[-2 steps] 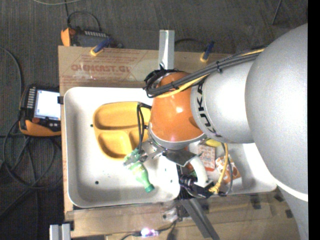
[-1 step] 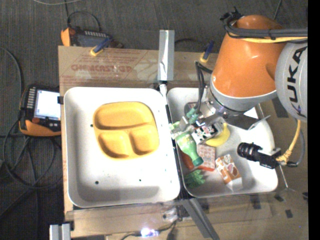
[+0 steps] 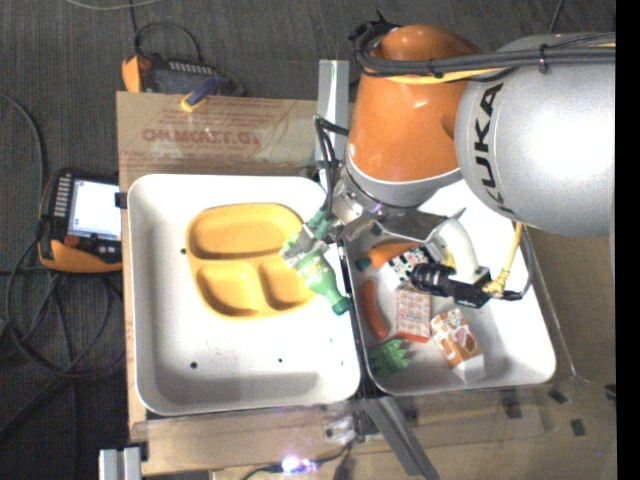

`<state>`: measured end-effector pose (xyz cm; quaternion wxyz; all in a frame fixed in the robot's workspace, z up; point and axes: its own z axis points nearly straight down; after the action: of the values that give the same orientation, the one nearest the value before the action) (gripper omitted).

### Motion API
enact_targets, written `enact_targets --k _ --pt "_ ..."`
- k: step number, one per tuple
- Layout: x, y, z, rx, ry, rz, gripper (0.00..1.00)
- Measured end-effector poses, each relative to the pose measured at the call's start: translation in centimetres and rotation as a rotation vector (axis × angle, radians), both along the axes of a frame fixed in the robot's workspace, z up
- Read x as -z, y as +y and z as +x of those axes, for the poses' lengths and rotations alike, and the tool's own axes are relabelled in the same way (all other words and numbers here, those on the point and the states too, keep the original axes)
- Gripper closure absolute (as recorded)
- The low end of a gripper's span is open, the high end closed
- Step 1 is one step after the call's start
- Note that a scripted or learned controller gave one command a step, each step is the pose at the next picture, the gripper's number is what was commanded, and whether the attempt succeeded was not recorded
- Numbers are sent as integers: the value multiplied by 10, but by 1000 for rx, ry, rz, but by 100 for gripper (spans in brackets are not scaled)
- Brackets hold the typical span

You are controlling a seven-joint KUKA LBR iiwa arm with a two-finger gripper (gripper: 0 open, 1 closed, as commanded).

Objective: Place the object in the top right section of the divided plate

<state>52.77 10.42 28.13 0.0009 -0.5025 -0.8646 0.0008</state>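
Note:
The yellow divided plate point(image 3: 245, 258) lies in the left white bin point(image 3: 170, 368), with one long section at the top and two smaller ones below. My gripper point(image 3: 308, 240) hangs under the orange wrist at the plate's right edge. It is shut on a green bottle point(image 3: 325, 280) with a pale label. The bottle slants down to the right from the plate's right rim, and its lower end reaches the wall between the bins. The arm's body hides the gripper's upper part.
The right bin point(image 3: 520, 368) holds an orange carrot-like stick point(image 3: 374, 310), a printed card packet point(image 3: 413, 314), a red and white snack packet point(image 3: 458, 338), a green toy point(image 3: 392, 356) and a white cup point(image 3: 455, 240). A cardboard sheet point(image 3: 210, 133) lies behind the left bin.

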Motion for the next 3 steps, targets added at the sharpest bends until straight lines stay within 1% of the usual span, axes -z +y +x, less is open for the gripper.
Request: enact_targets --k 1,2,3 --pt "-152 67 50 -39 -3 -2 100" --pt "-121 97 -14 -318 -2 -1 100" --pt "-153 19 -42 -183 -3 -2 100"
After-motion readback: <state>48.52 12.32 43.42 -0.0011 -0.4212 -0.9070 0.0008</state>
